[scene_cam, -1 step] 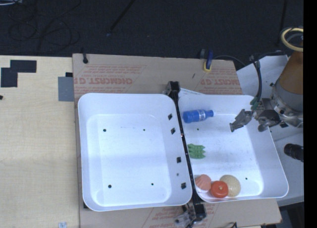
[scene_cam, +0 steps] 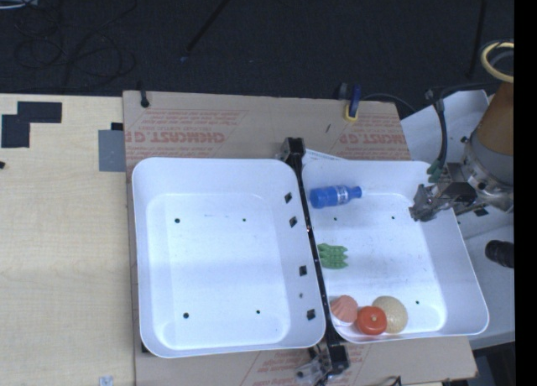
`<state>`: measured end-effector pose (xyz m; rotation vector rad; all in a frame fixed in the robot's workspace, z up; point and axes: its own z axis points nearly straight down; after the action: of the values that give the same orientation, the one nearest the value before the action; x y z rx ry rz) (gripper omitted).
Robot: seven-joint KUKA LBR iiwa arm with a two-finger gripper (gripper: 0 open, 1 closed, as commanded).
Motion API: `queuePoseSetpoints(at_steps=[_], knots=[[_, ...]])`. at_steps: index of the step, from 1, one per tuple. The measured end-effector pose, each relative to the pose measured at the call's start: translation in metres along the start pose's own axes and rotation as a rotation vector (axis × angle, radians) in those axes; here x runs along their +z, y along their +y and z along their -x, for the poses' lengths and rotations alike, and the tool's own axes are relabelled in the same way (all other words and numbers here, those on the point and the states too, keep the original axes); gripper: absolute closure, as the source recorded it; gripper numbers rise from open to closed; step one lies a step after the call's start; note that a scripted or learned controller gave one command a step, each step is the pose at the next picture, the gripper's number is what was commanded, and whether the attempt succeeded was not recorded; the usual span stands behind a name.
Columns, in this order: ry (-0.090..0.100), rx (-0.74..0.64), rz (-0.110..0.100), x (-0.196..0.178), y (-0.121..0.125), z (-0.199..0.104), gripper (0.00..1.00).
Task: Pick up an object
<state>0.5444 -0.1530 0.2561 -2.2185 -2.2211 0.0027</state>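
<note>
At the left of the frame we see the light wooden bench top [scene_cam: 59,242], bearing dark rectangular patches near its upper left. A cardboard sheet [scene_cam: 218,128] with red printing lies under both bins.

The left bin [scene_cam: 159,176] occupies the centre left of the frame. A black clamp strip [scene_cam: 306,242] runs along the seam where it meets the right bin [scene_cam: 457,288].

In the right bin we locate four groups of objects. A blue bottle [scene_cam: 334,196] with a white cap lies on its side in the bin's upper left area, cap pointing right. Below it, near the seam, lies a small green ridged object [scene_cam: 332,256]. In the lower left corner of this bin, three rounded items sit in a cluster: a pale pink piece [scene_cam: 343,308], a red-orange round object [scene_cam: 371,320] touching it, and a beige round object [scene_cam: 392,312] just to the right.

At the right edge of the frame, the gripper [scene_cam: 424,206] hangs over the upper right rim of the right bin, well apart from every object. We see nothing between its fingers; how wide they stand we cannot tell.
</note>
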Motion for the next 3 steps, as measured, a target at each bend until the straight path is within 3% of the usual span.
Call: queuePoseSetpoints(at_steps=[1, 2, 3], knots=[[0.0, -0.001, 0.004, -0.032, 0.001, -0.012, 1.0], [-0.001, -0.003, -0.001, -0.002, 0.024, -0.011, 1.0], [-0.001, 0.005, -0.006, 0.064, 0.021, 0.043, 1.0]])
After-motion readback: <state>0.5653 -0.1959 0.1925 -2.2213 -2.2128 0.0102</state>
